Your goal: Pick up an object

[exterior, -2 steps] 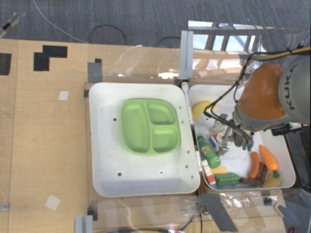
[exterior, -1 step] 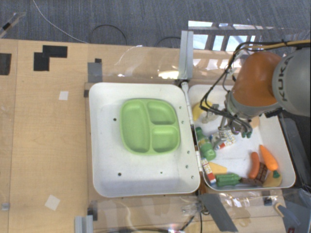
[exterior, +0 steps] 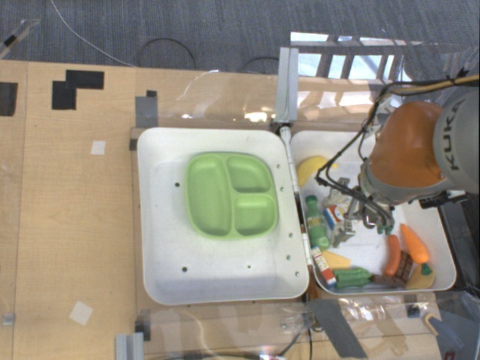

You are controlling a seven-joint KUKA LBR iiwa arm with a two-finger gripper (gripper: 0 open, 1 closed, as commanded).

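Note:
My gripper [exterior: 351,223] hangs low inside the right bin [exterior: 447,272], under the arm's orange band [exterior: 405,145]. Several toy foods lie around it. A green bottle-like piece [exterior: 318,229] and a small blue and red item [exterior: 331,217] sit just to its left. A yellow rounded piece [exterior: 310,169] rests at the bin's far left corner. Two orange carrots [exterior: 414,243] [exterior: 392,254] lie to the right, next to a brown piece [exterior: 406,267]. A yellow piece [exterior: 336,259] and a green piece [exterior: 352,277] lie along the near wall. Nothing can be seen held.
The left bin [exterior: 161,276] holds a light green divided plate [exterior: 231,194]. A metal post [exterior: 287,85] stands behind the wall between the bins. Black cables [exterior: 352,137] loop from the arm over the right bin. Bare wooden bench [exterior: 67,223] lies to the left.

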